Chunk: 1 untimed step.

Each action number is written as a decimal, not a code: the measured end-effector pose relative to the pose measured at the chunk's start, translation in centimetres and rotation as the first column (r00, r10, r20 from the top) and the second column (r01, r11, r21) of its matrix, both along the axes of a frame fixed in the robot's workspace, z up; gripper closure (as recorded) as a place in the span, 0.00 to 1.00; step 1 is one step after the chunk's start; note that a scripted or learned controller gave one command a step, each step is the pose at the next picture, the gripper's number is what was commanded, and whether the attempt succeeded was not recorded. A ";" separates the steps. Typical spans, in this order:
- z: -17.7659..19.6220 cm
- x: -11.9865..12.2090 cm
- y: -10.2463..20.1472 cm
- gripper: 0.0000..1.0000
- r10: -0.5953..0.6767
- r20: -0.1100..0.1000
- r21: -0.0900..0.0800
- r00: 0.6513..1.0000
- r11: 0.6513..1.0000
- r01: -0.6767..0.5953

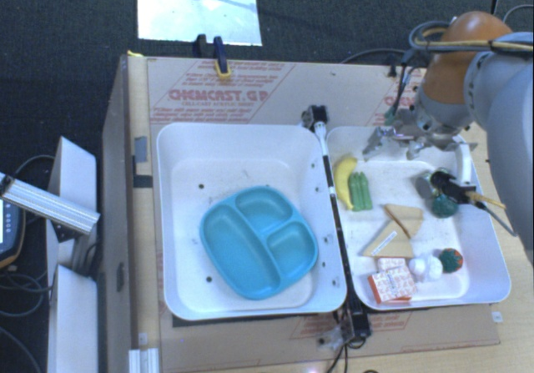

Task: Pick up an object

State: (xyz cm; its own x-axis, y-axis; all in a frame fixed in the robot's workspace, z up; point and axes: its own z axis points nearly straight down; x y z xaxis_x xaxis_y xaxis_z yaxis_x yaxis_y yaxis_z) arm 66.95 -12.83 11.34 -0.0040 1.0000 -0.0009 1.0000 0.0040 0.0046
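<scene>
Hovering over right bin (492,275): jaws (399,136), state unclear. Glossy blue compartment plate (259,242) in left bin (179,221).

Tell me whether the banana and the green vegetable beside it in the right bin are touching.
Touching. In the camera view the banana lies against the left side of the green vegetable, with no white bin floor between them along their lower halves.

One fixed overhead camera, slanted down on both bins (167,196).

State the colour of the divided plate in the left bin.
Light blue divided plastic plate; camera view.
</scene>
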 end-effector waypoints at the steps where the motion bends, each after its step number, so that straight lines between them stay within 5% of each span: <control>1: -3.0 -7.5 -3.7 0.00 -0.002 -0.006 0.003 1.000 1.000 0.002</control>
